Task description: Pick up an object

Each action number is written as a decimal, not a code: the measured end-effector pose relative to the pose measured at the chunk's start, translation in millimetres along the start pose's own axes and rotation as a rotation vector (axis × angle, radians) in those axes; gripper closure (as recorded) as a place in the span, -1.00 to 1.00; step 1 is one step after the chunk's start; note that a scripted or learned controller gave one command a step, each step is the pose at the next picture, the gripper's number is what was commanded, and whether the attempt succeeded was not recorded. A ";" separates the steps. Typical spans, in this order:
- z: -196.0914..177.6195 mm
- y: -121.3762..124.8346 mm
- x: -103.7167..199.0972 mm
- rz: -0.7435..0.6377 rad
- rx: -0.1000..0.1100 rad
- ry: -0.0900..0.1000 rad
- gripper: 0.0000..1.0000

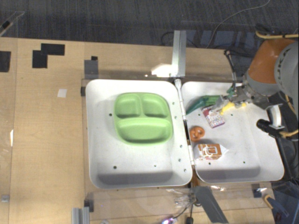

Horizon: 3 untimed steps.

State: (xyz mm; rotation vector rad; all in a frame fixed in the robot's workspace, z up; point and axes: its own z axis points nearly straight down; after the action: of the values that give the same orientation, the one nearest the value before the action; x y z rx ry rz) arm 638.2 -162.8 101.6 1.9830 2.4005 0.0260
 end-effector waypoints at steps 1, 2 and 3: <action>5.3 28.7 -43.7 0.038 0.021 0.013 -1.00; 14.3 1.4 -42.1 0.213 0.024 0.006 -1.00; -0.2 5.6 -41.5 0.206 0.015 0.003 1.00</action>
State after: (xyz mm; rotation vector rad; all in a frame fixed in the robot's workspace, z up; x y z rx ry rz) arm 651.6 -202.5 102.4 2.2290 2.1943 0.0155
